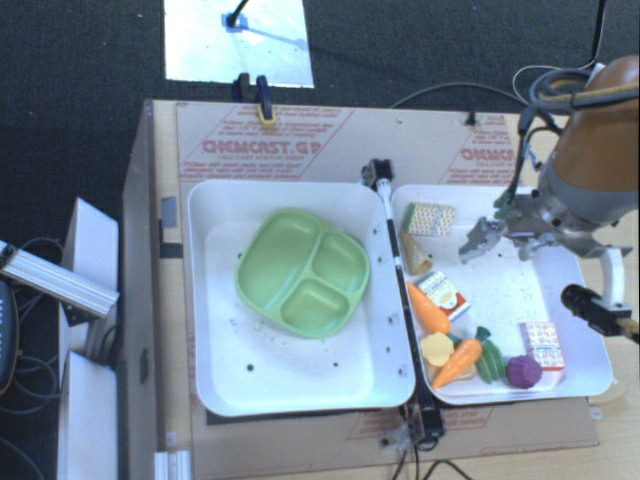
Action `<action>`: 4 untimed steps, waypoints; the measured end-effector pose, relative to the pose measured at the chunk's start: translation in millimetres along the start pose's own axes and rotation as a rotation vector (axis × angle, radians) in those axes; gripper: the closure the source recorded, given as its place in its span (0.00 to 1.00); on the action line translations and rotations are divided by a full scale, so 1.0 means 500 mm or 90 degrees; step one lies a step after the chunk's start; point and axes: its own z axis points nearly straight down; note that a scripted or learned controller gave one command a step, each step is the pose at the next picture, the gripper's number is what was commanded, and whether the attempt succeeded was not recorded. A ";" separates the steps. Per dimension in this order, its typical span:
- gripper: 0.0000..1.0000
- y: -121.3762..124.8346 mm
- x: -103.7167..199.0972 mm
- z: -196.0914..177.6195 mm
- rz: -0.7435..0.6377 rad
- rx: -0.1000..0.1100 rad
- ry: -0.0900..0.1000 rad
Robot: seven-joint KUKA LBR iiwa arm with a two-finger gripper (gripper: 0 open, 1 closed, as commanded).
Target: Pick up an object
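The right bin [570,298] holds several toy foods. A beige waffle-patterned block [430,218] lies at its far left corner. A red and white carton [441,292], two orange carrots [428,311] [455,363] and a yellow piece [436,348] sit along the left wall. A dark green vegetable [487,356], a purple ball [523,371] and a small red-patterned box [541,343] lie near the front. My gripper [483,239] hangs over the bin's far middle, right of the waffle block and apart from every object.
The left bin [215,368] holds a light green divided plate [303,271]. A black rod with clamps [392,243] runs along the seam between the bins. Black cables [545,83] trail behind the arm at the right.
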 end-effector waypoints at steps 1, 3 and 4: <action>0.00 -0.064 -0.003 0.329 0.001 0.000 0.000; 0.00 -0.062 -0.004 0.308 0.001 -0.001 0.000; 0.00 -0.003 -0.108 0.329 0.002 0.000 -0.001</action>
